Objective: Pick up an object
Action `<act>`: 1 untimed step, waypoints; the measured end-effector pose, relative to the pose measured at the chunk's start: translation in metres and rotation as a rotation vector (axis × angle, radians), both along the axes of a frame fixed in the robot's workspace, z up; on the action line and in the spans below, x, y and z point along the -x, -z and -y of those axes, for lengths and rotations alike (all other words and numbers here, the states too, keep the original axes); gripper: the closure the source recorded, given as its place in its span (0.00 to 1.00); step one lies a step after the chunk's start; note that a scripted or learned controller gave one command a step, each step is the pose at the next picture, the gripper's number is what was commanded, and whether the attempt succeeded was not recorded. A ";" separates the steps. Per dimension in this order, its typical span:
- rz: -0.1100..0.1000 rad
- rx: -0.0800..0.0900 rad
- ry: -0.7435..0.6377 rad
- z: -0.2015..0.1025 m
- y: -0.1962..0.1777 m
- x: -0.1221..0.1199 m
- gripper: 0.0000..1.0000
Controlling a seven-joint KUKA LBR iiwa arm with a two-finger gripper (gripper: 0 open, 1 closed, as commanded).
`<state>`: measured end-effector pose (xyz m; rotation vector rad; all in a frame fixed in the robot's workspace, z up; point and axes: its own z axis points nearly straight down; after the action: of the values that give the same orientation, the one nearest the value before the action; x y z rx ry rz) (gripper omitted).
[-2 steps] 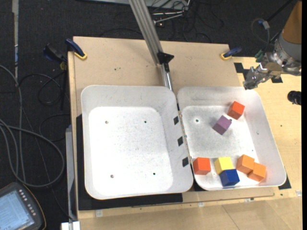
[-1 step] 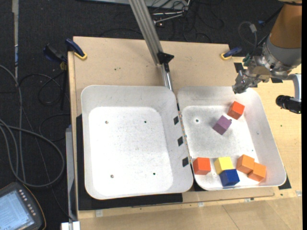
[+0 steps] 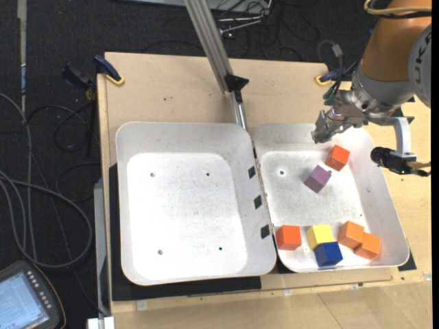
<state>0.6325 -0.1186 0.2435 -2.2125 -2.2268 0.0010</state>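
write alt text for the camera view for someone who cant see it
The gripper hangs over the right bin's far edge, beside an orange block and a purple block. Three orange blocks, a yellow block and a blue block line the near edge.

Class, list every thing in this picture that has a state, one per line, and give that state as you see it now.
Two-finger gripper: above the right bin's far edge, holding nothing visible.
Purple cube: tilted, alone mid-bin.
Orange cube near the gripper: tilted, on the bin floor.
Yellow cube: touching the blue cube.
Orange cube by the divider: flat.
Two orange blocks: touching, in the near right corner.
Left white bin: level.
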 end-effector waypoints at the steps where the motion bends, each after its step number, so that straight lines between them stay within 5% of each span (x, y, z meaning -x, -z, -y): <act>1: -0.001 -0.001 -0.001 -0.054 0.010 0.020 1.00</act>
<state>0.6126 -0.0645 0.2331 -2.2102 -2.2276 0.0005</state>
